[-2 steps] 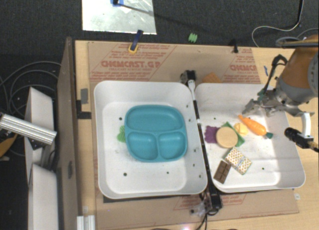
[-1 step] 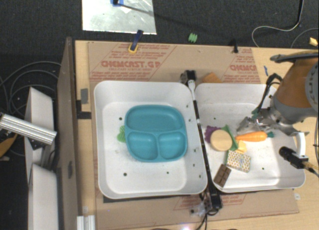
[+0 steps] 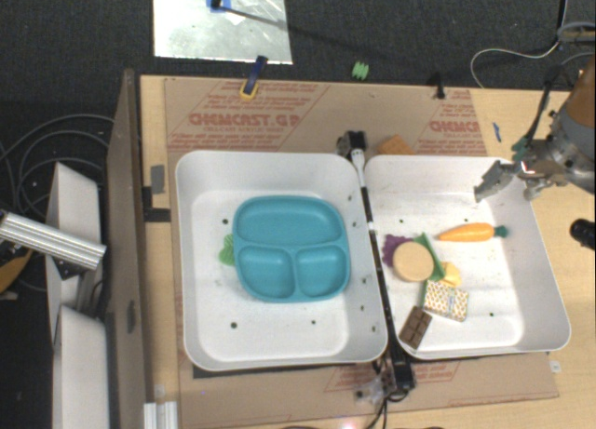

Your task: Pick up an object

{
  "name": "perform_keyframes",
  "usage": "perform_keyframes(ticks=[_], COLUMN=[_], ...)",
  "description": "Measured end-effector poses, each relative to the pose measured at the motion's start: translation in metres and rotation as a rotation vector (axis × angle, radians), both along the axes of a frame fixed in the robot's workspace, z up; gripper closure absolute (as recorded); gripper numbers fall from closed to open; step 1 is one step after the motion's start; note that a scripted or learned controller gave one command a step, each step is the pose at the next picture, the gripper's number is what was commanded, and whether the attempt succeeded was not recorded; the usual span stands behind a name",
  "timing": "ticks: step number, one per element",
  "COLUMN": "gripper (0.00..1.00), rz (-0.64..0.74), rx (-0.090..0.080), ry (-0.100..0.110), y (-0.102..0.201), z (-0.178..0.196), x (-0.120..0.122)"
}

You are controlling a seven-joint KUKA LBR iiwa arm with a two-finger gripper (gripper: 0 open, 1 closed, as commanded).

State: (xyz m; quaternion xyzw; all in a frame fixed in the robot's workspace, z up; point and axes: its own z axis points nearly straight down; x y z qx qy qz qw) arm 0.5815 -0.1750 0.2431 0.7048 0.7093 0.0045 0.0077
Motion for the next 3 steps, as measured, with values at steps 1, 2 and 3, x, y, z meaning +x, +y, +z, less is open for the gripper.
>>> perform_keyframes(ticks=[1,2,3], gripper=[0.0,0.0,0.0], rz=[-0.005,-0.005,-0.001], rx=[0.008,0.009,0.001], ry=[0.025,0.011,0.007], y=[0.034,0.045,-0.007], z=[-0.085,-0.157,-0.156], x=[-0.047,-0.048,0.039])
